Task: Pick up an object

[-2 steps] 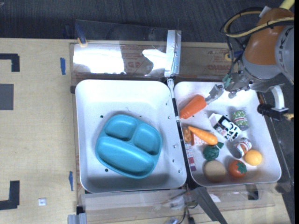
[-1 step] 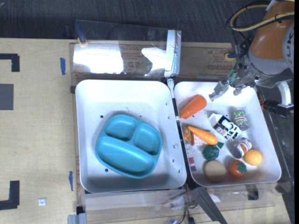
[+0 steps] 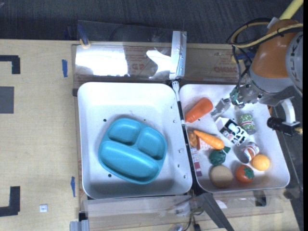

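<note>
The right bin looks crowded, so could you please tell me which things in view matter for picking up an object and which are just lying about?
In play:
gripper
right bin
orange carrot
tomato
potato
orange ball

Lying about:
left bin
blue divided tray

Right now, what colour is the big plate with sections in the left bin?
Bright blue, a light turquoise shade. The divided plate shows clearly in the camera view.
</note>
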`<action>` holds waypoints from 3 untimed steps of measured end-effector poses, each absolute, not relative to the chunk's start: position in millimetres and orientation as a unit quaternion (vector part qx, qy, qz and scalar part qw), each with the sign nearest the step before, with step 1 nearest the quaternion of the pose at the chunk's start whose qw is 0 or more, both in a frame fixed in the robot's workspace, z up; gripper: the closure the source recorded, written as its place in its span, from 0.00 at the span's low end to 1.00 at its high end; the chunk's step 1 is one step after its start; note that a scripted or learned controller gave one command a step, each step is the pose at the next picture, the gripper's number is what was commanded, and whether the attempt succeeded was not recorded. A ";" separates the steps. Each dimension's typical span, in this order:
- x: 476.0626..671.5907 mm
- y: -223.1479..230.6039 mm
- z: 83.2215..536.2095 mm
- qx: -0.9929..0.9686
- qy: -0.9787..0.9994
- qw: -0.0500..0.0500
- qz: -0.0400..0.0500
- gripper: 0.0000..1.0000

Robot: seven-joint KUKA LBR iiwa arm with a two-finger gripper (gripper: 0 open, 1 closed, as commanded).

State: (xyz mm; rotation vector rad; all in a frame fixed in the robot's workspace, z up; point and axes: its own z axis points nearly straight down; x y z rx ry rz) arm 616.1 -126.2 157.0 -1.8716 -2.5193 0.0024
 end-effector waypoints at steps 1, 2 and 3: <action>639.0 -117.3 269.7 -0.598 -0.801 -0.007 -0.003 0.00; 602.4 -152.3 225.9 -0.589 -0.808 0.001 0.001 0.00; 583.6 -135.2 148.6 -0.486 -0.874 0.002 0.000 0.00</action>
